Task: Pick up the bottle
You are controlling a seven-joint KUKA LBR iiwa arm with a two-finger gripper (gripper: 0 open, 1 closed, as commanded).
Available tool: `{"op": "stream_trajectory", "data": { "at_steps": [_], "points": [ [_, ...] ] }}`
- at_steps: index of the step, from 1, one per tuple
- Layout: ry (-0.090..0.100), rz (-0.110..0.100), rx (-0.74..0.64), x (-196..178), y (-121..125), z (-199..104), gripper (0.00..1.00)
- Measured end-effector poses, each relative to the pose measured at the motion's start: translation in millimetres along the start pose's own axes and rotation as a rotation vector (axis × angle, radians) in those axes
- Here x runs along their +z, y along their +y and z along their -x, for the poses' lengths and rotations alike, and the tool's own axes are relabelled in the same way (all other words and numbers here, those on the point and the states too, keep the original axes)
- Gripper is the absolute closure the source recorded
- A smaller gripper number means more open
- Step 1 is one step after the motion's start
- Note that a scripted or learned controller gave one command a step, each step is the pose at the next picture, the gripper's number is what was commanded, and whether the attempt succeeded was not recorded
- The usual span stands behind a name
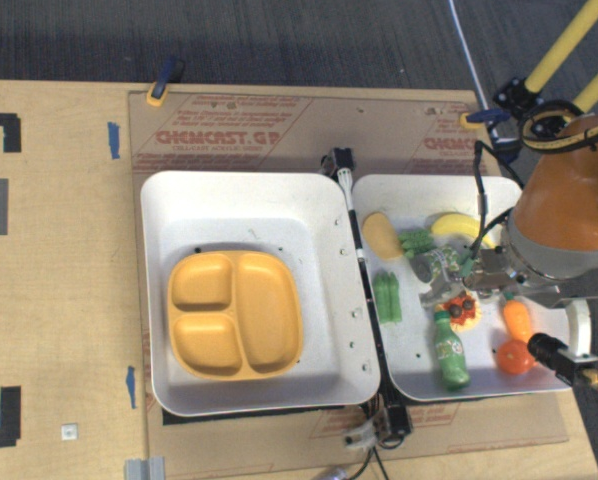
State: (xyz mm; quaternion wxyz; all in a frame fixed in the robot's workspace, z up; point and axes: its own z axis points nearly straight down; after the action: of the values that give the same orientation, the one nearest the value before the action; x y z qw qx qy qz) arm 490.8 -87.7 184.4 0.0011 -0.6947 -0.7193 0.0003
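The green bottle [450, 350] lies in the right bin [409, 368] near its front edge, with its red cap end pointing toward the back. My gripper [452, 284] hangs just behind that cap end, over the middle of the bin, at the end of the grey arm with the orange band [569, 203] that reaches in from the right. The metal gripper parts blend with the objects under them. I see nothing lifted off the bin floor.
Around the bottle lie a green vegetable [387, 298], a tan oval [381, 236], a banana [453, 226], a green leafy piece [416, 240], a carrot [517, 317] and a red-orange ball [514, 358]. The left bin [179, 198] holds a yellow divided plate [236, 313].
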Motion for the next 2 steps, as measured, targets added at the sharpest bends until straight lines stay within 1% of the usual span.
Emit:
{"op": "stream_trajectory", "data": {
  "at_steps": [1, 2],
  "points": [
    [-0.001, 0.006, -0.069, 98, -10, 5, 0.00],
    [-0.004, 0.011, -0.067, 87, -9, 6, 1.00]
  ]
}}
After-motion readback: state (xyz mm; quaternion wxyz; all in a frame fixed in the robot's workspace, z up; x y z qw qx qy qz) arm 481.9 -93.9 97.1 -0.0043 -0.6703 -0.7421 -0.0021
